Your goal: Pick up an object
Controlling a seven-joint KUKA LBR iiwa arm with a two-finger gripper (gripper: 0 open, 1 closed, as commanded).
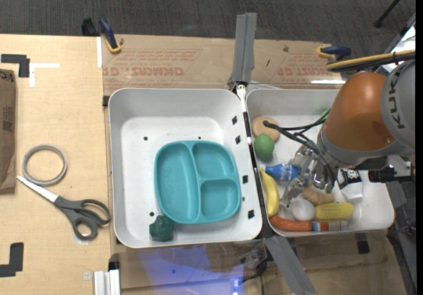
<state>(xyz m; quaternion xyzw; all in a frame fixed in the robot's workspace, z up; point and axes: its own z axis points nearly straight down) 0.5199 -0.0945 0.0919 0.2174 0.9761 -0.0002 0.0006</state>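
My gripper hangs low over the middle of the right bin, below the arm's orange band. It is right above a white ball and close to a small blue bottle. A banana lies along the bin's left wall, and a green round fruit and a peach-coloured piece sit further back. A yellow corn cob and a red-orange vegetable lie at the front. Nothing is visibly lifted off the bin floor.
The left bin holds a teal divided plate and a dark green lump at its front. Scissors and a tape ring lie on the bench to the left. A white block sits by the arm.
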